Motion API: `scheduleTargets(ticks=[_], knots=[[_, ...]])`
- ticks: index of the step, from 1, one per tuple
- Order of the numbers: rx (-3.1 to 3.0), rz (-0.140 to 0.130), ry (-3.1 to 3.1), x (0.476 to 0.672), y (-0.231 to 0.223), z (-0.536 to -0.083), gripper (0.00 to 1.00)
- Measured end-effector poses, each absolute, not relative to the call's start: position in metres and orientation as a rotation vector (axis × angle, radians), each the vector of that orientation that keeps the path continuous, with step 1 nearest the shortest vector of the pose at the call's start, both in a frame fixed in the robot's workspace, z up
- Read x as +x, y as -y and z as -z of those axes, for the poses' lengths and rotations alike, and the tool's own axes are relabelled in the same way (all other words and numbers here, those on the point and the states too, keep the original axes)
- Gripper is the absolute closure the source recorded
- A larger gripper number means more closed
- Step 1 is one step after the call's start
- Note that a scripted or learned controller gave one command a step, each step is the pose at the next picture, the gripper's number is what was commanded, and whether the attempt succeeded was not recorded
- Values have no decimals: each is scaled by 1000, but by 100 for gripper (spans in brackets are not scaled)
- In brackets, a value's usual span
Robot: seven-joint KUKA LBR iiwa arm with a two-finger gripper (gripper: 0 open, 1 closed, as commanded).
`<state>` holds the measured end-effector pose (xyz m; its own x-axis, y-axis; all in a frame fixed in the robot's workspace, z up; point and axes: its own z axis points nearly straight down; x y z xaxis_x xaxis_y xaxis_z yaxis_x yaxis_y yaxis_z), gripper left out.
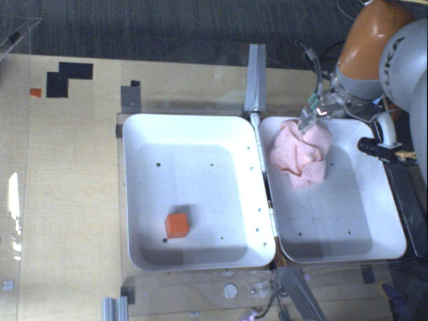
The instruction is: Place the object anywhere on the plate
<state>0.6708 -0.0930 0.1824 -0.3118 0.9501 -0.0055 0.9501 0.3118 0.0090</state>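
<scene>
Surface of pale wood carries two shallow white plastic bins, a left bin and a right bin, side by side. One crumpled pink cloth lies at the right bin's far left corner. The jaws touch its upper edge; whether they grip it cannot be told. One small orange block sits in the left bin. Dark floor lies beyond.

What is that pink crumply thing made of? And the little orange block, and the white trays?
The pink thing looks like soft cloth: it lies rumpled in folds. The orange block seems rigid, perhaps foam, wood or plastic; its matte faces leave that open. The white bins look like smooth moulded plastic, with rounded corners and a faint sheen.
</scene>
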Motion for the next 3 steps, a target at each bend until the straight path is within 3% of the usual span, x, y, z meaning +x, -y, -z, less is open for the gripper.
scheduleTargets(ticks=[1, 3], knots=[[1827, -9, -2543, 673, 91, -227, 100], [685, -6, -3054, 654, -18, -237, 100]])
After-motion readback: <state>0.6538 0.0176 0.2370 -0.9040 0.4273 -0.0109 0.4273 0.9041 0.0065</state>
